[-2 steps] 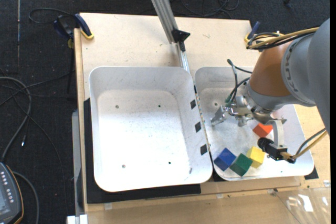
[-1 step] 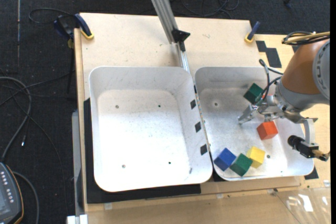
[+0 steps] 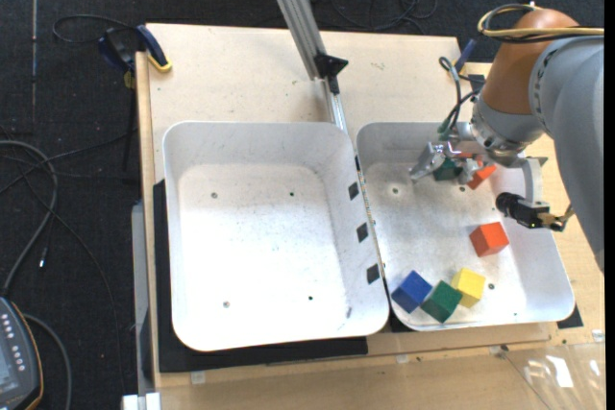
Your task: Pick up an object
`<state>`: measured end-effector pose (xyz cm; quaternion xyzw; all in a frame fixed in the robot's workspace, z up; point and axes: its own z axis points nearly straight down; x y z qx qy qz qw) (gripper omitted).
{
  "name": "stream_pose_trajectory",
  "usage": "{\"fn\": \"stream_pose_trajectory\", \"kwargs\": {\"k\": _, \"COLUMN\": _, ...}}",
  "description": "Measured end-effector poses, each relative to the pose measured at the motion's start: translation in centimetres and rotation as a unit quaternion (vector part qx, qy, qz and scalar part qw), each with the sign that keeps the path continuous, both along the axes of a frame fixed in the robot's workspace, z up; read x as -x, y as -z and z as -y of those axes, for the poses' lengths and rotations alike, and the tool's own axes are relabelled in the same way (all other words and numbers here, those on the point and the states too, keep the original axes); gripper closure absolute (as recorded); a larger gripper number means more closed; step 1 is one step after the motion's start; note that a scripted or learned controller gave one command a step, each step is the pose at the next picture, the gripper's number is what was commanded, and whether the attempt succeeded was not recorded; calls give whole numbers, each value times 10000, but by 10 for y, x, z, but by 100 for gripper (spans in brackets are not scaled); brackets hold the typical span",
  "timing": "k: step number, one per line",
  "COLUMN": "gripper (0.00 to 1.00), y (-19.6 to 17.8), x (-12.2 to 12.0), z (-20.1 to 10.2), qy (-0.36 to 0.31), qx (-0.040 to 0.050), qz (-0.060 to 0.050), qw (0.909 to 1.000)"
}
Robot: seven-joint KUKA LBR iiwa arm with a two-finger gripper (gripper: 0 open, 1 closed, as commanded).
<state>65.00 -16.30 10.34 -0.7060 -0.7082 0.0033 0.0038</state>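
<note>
While my arm (image 3: 538, 82) reaches in from the right over the right bin (image 3: 408, 235), my pincer (image 3: 444, 164) hangs low above the upper part of that bin, close to its far wall. I cannot tell from this slant whether it is spread or pressed together, since the metal parts and cables crowd one another there. Something dark green and a bit of orange show right at the pincer, but I cannot tell whether anything sits in it.

The blocks lie lower in the same bin. The orange block (image 3: 489, 238) rests alone toward the right side, apart from my pincer. Near the front rim three blocks sit in a tight row: the blue block (image 3: 413, 290) on the left, the green block (image 3: 443, 301) in the middle and the yellow block (image 3: 470, 284) on the right, each touching or just beside its neighbour.

The left bin (image 3: 192, 158) lies beside the right one on the table (image 3: 240, 72), their rims meeting in the middle. A slanted metal rail (image 3: 288, 0) crosses the table's far side, and a blue and yellow tool (image 3: 149, 48) lies at its far left corner.
</note>
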Motion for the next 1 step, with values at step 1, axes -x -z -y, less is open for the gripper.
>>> {"fn": "stream_pose_trajectory", "kwargs": {"k": 1, "gripper": 0, "y": 9, "x": 58, "z": -9, "qy": 22, "qx": -1, "qz": 26, "qw": 10000}}
